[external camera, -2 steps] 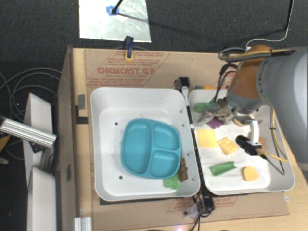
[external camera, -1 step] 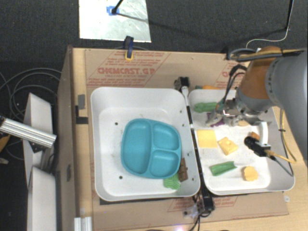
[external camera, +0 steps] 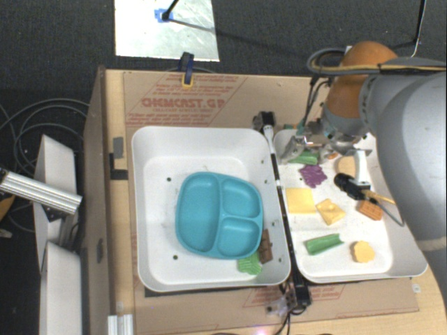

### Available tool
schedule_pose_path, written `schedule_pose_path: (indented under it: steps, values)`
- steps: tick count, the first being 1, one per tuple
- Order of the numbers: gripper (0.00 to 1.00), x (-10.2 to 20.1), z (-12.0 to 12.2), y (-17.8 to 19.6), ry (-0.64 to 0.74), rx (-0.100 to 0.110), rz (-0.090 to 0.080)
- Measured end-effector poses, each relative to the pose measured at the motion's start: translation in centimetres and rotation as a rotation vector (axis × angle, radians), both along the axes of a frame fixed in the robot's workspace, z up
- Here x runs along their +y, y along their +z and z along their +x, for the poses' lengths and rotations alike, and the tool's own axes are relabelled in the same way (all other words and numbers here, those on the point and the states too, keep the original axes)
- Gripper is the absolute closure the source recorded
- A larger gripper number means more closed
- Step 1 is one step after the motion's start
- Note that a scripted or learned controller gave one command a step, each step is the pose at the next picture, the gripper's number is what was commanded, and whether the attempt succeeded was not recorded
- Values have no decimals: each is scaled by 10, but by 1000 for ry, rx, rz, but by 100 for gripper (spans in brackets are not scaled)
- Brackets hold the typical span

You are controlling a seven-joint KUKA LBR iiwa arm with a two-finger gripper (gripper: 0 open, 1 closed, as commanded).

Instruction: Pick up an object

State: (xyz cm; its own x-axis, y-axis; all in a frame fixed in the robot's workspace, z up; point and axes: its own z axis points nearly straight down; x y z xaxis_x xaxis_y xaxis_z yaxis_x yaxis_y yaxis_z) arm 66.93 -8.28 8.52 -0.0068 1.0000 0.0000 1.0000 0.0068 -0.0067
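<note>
The gripper [external camera: 307, 147] hangs low at the far end of the right bin [external camera: 405, 260]; its hold cannot be judged. Just beneath lies a purple grape cluster [external camera: 313, 176], a green piece [external camera: 308, 158] beside it. Such crowding could spoil the grasp.

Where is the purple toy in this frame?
In the camera view the purple toy lies in the right bin, toward its far end, just above the flat yellow square and just below the gripper.
</note>
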Motion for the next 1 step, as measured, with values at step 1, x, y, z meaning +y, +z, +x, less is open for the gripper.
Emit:
schedule_pose_path:
  steps: [1]
  values:
    - [0, -28, -76, -1, -10, -2, 0]
